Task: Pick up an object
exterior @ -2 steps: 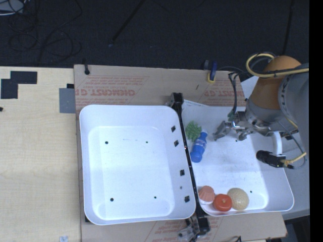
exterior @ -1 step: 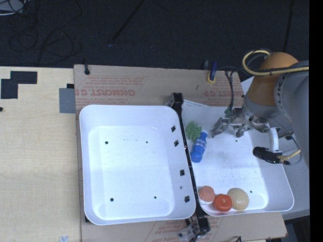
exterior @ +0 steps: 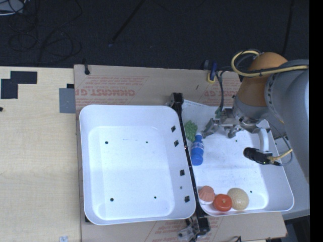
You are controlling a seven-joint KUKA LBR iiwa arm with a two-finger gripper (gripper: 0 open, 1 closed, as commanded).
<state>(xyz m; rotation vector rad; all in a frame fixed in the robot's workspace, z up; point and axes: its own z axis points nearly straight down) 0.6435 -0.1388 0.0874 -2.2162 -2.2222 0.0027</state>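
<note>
Jaws (exterior: pixel 220 125) appear spread open, metal fingers splayed above the right bin's (exterior: pixel 280 190) smooth white floor, gripping nothing. Just left of jaws: blue plastic bottle (exterior: pixel 197 150) lying down, bumpy green object (exterior: pixel 190 129) beside it. Well below the jaws, at the near wall: pinkish round piece (exterior: pixel 206 193), glossy red tomato-shaped object (exterior: pixel 222 202), tan ball (exterior: pixel 238 198).

The bench (exterior: pixel 35 160) is pale wood, with a sheet of printed cardboard (exterior: pixel 141 84) laid flat on it. Two white bins sit side by side on the cardboard, the left bin (exterior: pixel 131 210) touching the right bin (exterior: pixel 282 195) along a black clamped seam.
</note>
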